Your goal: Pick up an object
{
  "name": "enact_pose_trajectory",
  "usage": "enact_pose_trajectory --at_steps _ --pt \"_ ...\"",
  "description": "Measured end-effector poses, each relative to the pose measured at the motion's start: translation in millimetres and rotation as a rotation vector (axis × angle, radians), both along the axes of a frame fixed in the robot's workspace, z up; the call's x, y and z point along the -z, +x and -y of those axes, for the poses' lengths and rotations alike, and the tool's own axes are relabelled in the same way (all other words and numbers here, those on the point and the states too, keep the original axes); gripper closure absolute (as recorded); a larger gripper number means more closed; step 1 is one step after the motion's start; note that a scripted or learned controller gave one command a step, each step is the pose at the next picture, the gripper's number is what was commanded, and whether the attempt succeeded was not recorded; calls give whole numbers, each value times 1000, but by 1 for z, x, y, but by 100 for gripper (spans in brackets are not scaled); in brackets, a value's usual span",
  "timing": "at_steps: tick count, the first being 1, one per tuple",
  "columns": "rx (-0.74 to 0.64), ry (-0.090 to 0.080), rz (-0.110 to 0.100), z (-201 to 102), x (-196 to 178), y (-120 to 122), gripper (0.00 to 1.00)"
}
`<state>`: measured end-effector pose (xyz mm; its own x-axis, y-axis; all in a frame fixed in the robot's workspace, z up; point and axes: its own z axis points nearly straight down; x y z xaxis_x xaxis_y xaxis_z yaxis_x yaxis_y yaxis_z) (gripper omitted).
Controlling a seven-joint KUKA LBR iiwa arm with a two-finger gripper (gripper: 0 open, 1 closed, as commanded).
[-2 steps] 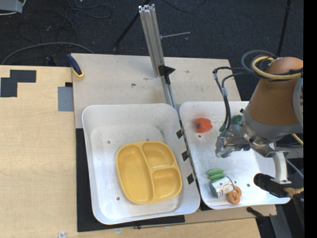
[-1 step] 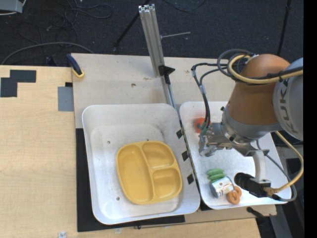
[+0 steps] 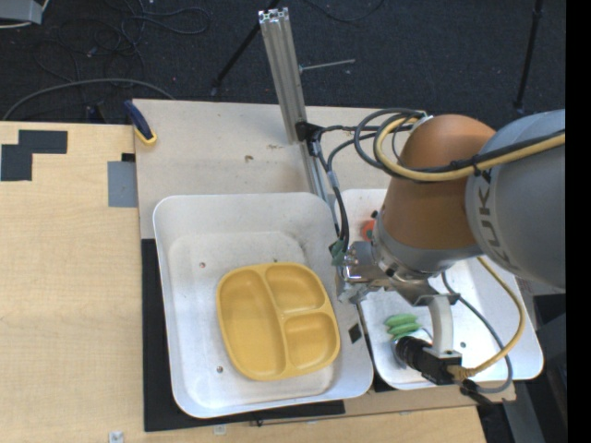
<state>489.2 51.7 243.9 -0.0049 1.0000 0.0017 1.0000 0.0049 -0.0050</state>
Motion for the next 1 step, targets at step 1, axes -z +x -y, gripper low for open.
enact_pose_trajectory --at_steps 1 --pt "1 -1 0 -42 9 3 100"
